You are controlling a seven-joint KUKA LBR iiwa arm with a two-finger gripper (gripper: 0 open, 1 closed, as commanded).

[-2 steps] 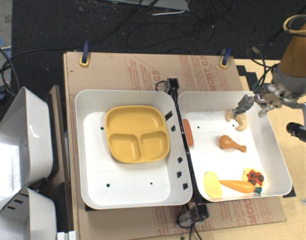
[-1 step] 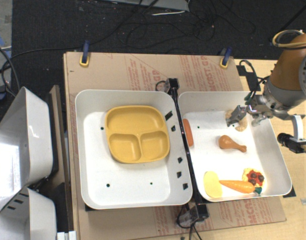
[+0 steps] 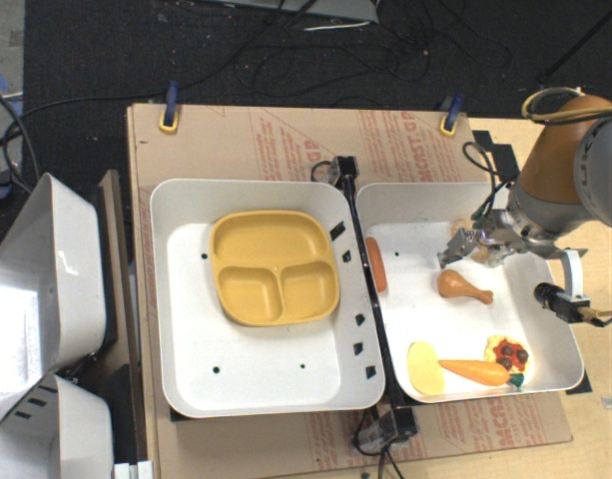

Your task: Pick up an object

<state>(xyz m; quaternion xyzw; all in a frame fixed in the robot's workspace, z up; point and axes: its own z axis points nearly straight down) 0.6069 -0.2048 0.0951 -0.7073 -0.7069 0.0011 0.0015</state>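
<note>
The gripper (image 3: 472,245) is hanging over the right bin (image 3: 405,208) at about one o'clock of that bin's floor, and its fingers are too small and cluttered here to judge, so I cannot tell how far apart they are standing or whether anything is sitting between them. The likeliest target, the drumstick (image 3: 463,286), is lying just beside the gripper at its six o'clock, apparently apart from it. The risk I am seeing is a close on air: the drumstick is rounded at one end and thin at the other, so a descent that is landing slightly off could be nudging it aside or pinching only the narrow end, letting it swing out. The bin's back wall is also sitting close at the gripper's twelve o'clock, which may be crowding the approach. Counting: two white bins are sitting side by side; the left bin (image 3: 176,267) is holding one yellow divided plate (image 3: 276,267); the right bin is holding one drumstick, one sausage (image 3: 376,265) against its nine o'clock wall, one carrot (image 3: 473,371), one pale yellow slice (image 3: 422,367), and one small red and green piece (image 3: 509,353) near five o'clock.
</note>
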